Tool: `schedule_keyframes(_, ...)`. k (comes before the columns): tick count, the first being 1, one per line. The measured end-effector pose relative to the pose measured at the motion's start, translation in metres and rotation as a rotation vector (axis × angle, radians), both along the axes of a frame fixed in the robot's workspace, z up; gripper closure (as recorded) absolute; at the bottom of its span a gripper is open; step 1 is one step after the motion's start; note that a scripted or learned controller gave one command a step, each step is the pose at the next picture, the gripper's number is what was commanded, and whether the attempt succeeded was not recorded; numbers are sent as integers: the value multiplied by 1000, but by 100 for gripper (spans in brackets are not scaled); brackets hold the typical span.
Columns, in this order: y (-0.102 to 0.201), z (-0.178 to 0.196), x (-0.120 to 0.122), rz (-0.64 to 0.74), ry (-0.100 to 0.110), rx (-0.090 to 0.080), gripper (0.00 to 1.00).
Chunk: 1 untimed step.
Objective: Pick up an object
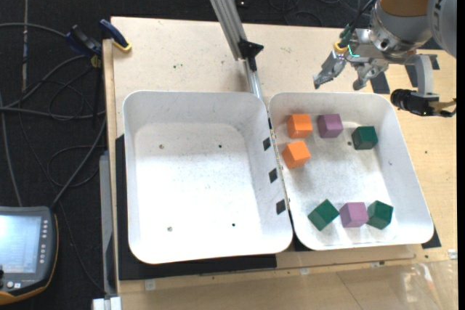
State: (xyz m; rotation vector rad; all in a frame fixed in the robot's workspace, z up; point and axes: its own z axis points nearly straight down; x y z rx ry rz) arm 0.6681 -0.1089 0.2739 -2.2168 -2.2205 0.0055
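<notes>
The right bin [407,156] holds several small cubes. Two orange cubes [298,125] [296,154] lie near its upper left. A purple cube [330,125] and a dark green cube [364,137] sit beside them. Along the bin's front edge are a green cube [323,215], a purple cube [354,214] and another green cube [379,214]. My gripper [347,74] hangs above the bench just behind the right bin's far rim, fingers spread open with nothing between them.
The left bin [138,156] lies beside the right one. A slanted metal pole [221,0] rises from the gap between the bins. Blue and yellow clamps [102,38] sit at the bench's far left corner. A tablet [25,247] lies off the bench's left.
</notes>
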Motion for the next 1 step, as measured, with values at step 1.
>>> schedule_keyframes(1, 0, 3, 1, 1, -5, -1, 0)
